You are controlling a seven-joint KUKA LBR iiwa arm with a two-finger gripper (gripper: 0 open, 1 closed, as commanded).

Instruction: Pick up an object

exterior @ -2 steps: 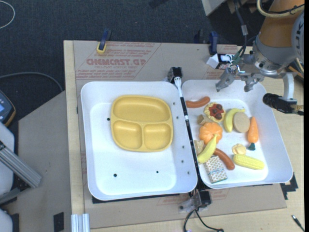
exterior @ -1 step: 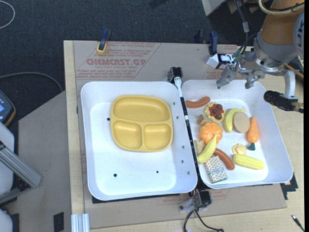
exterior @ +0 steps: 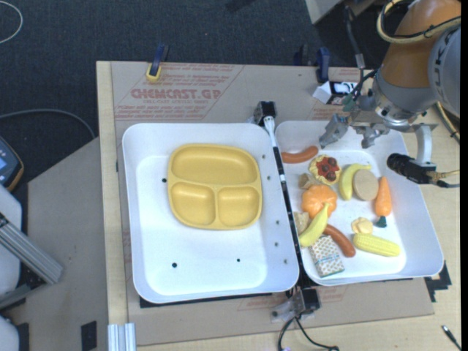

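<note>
Brown bench (exterior: 219, 86), two white bins. The left bin (exterior: 146, 269) holds a yellow tray (exterior: 215, 185); toys crowd the right bin (exterior: 428, 251). My gripper (exterior: 352, 131) hovers at twelve o'clock over that pile, fingers spread, gripping nothing: I'm at the approach. Nearest: a sausage (exterior: 300, 154) at its eight o'clock, near the divider. I'd descend centred, clear of the rim.

Dark blue-grey carpet (exterior: 66, 28) covers the floor around the worktop (exterior: 212, 86), a pale brown board printed with red lettering. A blue and yellow clamp (exterior: 155, 66) grips its far edge. Thin white cable (exterior: 13, 20) loops across the carpet at upper left.
</note>
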